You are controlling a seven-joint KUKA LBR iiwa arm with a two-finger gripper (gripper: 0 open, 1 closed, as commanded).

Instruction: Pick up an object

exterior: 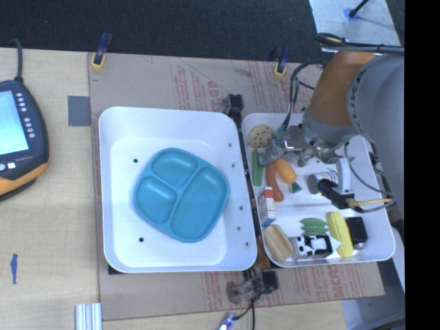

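1. One carrot lies at the right bin's upper left, touching the gripper, apparently.
2. Claw state: cannot tell; the wrist hides it.
3. Cookie and pickle sit just beside; descend centred to avoid nudging them.
4. Left bin holds a blue plate.

A light wooden bench has brown cardboard on top, held by clamps. Behind it the floor is dark.
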